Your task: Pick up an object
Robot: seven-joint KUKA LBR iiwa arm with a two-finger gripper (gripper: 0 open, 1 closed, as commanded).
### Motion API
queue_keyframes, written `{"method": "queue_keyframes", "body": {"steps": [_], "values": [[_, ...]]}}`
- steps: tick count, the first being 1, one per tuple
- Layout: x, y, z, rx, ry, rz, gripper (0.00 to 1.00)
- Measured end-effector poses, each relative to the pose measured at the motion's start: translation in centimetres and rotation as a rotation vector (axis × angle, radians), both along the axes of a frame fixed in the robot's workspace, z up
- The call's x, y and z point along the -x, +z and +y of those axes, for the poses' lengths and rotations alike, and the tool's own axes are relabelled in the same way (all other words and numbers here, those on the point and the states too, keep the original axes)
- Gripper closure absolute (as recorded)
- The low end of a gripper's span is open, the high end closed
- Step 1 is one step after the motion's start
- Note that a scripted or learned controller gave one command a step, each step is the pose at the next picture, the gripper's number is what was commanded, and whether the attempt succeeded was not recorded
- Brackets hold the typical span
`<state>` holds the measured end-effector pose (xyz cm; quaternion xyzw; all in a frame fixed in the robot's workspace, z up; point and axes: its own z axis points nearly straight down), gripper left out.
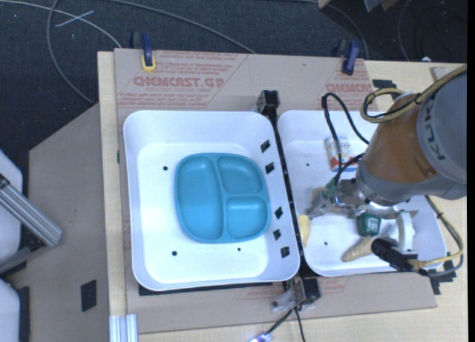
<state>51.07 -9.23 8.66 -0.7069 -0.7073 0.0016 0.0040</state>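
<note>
Left bin [148,259]: blue divided plate [221,196] at its middle, well apart from the arm.
Right bin [315,262]: small yellow piece [303,229] at the left wall; tan elongated object [356,250] near the lower rim, its long axis slanting lower left to upper right.
End effector [355,204]: low in the right bin, under the wrist; whether it is open or closed cannot be told.
Bearing: the tan elongated object lies just below the end effector in the frame, apart from it.

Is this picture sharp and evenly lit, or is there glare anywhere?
Camera view: soft, even light from above; the white left bin is bright, almost washed out, without hard glare; the blue divided plate looks crisp, casting barely any shadow; small items beneath the arm in the right bin look soft.
</note>
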Motion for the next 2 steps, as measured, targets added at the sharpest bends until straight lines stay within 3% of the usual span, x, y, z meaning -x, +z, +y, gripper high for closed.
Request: {"method": "queue_keyframes", "body": {"steps": [1,2], "values": [[0.0,-0.2,0.0,0.000,-0.002,-0.003,0.00],[0.0,0.9,0.1,0.000,-0.002,-0.005,1.00]]}}
